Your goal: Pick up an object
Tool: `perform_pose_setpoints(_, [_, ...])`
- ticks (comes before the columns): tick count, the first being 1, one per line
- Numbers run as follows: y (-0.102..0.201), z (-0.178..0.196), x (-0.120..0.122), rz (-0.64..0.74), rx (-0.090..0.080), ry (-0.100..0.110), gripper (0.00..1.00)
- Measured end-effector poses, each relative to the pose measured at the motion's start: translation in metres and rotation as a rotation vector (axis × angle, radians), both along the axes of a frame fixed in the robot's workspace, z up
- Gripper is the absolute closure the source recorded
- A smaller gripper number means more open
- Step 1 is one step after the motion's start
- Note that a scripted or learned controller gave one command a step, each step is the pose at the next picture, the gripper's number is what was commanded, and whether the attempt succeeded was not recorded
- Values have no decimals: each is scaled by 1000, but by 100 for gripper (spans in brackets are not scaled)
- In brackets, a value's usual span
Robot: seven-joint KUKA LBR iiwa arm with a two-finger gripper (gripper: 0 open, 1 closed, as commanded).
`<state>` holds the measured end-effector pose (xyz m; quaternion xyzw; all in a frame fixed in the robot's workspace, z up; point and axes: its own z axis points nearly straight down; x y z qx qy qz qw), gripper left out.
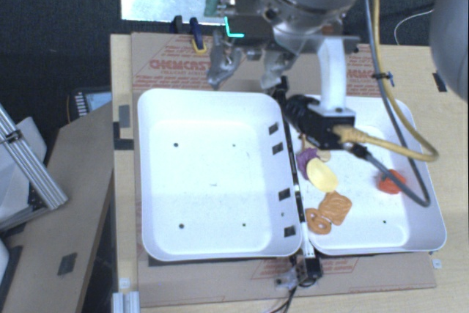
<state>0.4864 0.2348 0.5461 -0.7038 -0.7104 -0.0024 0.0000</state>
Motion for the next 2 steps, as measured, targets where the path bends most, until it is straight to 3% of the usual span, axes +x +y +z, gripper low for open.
perform_pose_setpoints(1, [0,12,0,4,2,-2,100])
perform_pose_setpoints(2, [0,11,0,5,2,-2,0])
